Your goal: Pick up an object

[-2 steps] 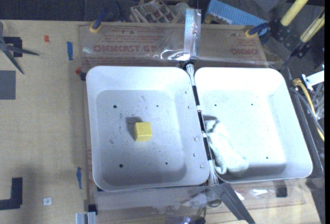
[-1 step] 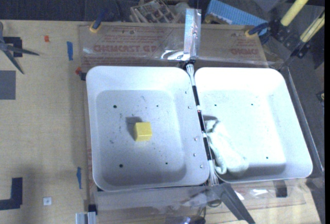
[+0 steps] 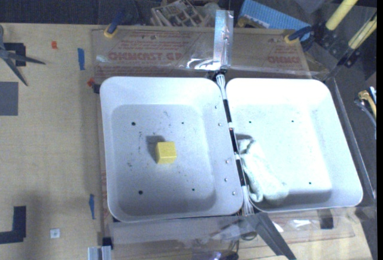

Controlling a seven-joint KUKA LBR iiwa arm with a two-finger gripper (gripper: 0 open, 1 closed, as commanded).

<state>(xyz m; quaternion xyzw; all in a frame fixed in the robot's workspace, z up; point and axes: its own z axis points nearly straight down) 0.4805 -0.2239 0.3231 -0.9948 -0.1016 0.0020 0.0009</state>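
Bins sit side by side: left bin (image 3: 119, 103) holds a yellow block (image 3: 166, 152) near its middle; right bin (image 3: 311, 103) holds a crumpled white cloth (image 3: 260, 175) against its left wall.

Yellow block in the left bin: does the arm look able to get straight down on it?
Probably yes. The yellow block lies alone near the middle of the left bin, away from its walls, with nothing over or beside it.

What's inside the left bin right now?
The left bin holds one small yellow block near the middle of its floor, lying apart from the walls. Dark specks dot the floor around it. Whatever lies under the block is covered.
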